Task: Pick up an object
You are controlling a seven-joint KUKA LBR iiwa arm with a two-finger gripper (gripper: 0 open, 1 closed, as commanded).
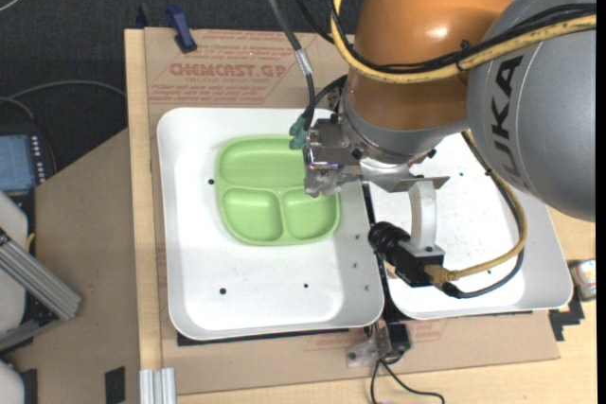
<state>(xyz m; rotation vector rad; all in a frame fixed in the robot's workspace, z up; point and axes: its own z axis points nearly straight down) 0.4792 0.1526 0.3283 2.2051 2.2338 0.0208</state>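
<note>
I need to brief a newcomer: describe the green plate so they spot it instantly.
Find the left white bin of the two on the bench. The green plate lies in its upper middle, with the arm's pincer over its right edge. It is pale green with three compartments.

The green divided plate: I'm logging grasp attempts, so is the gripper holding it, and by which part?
Cannot be told. The gripper sits over the right rim of the green divided plate, which lies in the left bin.
</note>
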